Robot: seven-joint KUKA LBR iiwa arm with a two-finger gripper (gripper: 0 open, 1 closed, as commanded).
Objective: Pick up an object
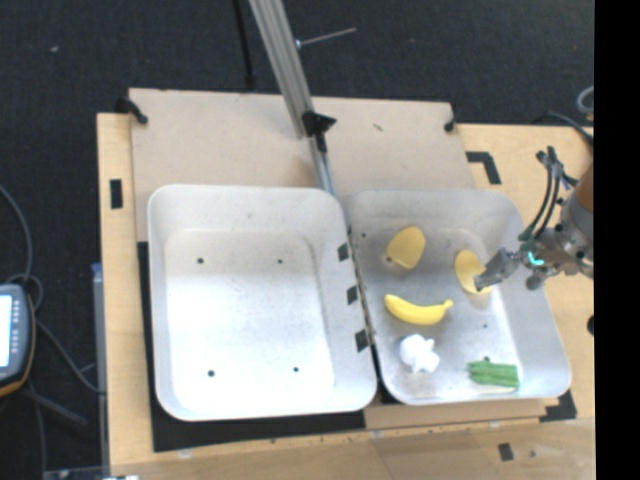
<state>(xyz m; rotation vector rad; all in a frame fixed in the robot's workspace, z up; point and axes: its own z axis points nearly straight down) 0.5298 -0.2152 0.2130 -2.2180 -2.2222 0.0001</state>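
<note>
Gripper (492, 273) sits at the right side of the frame, over the right bin (535, 313), reaching in from the right edge. Can't tell its state from this view. One grey finger (497, 267) is visible, slanting down-left, with its tip touching or overlapping the right edge of a yellow round piece (466, 270). Whether that piece is actually gripped is not visible. Wrist and cables are partly cut off at the right edge of the frame.

Right bin contents, working outward from the gripper:
- yellow round piece, just left of the fingertip, upper right part of the bin
- second yellow round piece (406, 247), further left, near the bin's upper left
- banana (417, 311), below and between the two yellow pieces, lying roughly level, curved, ends turned up
- white crumpled thing (419, 353), just below the banana, apart from it
- green thing (494, 373), near the bin's lower right corner, well apart from the gripper

All of them lie on the bin floor, none touching another.

Left bin (170, 268) fills the middle-left of the frame, butted against the right bin. Both sit on a tan bench (240, 138). Metal pole (282, 53) runs from top centre down to the seam between the bins. Dark floor (60, 68) surrounds the bench; a small device (12, 333) with a screen sits at the far left edge.
</note>
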